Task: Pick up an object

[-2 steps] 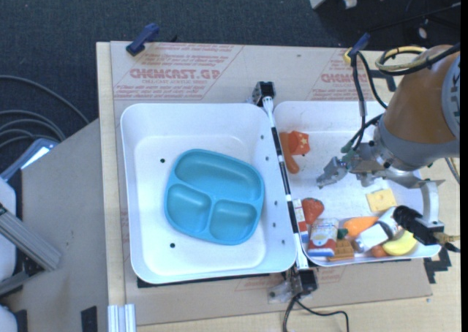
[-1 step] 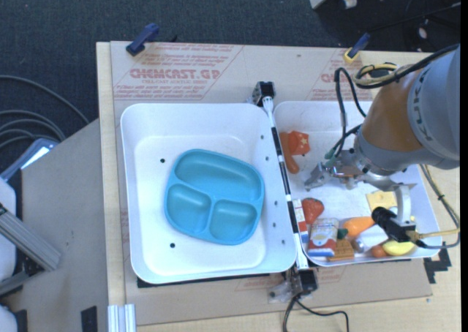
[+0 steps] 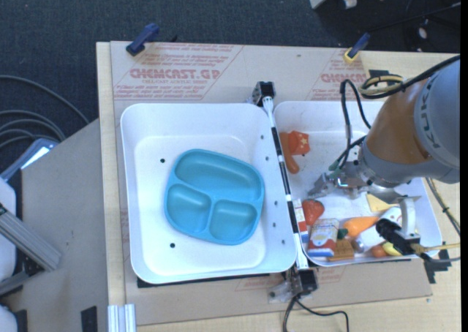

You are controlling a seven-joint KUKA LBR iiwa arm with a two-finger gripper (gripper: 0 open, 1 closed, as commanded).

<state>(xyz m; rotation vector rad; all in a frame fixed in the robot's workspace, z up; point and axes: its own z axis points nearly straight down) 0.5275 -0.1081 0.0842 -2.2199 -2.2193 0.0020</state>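
The arm (image 3: 409, 133) reaches into the right bin (image 3: 322, 115), where small toys (image 3: 333, 235) lie near the front. The gripper (image 3: 333, 180) hangs above them; its state I cannot tell.

Two shallow white plastic bins side by side: the left bin (image 3: 139, 177) and the right bin (image 3: 322, 112)

One light blue plastic plate with three compartments (image 3: 213, 196), in the left bin

One orange-red crumpled piece (image 3: 296, 142) near the far end of the right bin

One red rounded piece (image 3: 312, 211) by the divider

One orange carrot-shaped toy (image 3: 360, 225), lying among the near-end clutter

One small printed packet, white and red (image 3: 322, 235)

A few more small orange and yellow bits at the near edge, too jumbled to count

Two blue clamps on the bench's far edge: (image 3: 141, 39) and (image 3: 357, 47)

One grey arm with an orange band (image 3: 398, 137)
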